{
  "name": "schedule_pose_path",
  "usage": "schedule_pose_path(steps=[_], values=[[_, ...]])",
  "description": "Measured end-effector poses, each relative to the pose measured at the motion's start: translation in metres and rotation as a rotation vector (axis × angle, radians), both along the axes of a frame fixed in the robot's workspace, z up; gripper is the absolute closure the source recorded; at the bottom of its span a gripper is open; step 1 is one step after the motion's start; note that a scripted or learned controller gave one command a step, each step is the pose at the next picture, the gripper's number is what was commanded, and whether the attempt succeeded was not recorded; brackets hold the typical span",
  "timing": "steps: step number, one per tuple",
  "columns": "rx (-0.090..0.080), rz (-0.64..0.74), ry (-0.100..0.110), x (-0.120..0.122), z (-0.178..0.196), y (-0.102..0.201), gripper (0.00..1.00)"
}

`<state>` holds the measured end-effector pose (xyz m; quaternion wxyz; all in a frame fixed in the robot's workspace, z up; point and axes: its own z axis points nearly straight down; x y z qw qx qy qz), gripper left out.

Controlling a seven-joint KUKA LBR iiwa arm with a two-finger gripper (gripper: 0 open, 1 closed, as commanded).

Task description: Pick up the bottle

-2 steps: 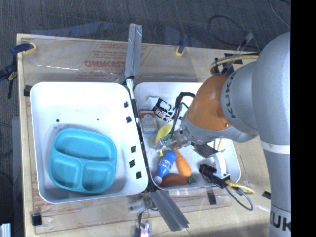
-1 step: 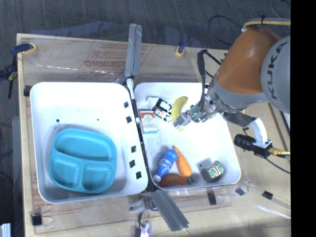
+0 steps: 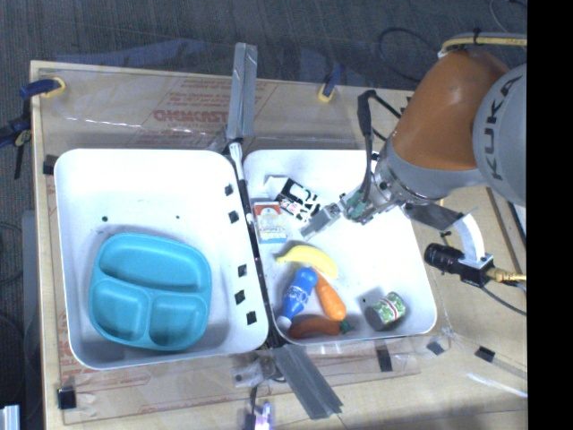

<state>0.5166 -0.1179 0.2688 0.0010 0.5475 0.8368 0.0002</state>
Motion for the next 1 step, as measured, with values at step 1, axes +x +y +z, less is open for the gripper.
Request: schedule_pose_path(steps=[1], values=[[0.001,-0.018,0.004,0.0000,-0.0681,-0.0137,0.00]])
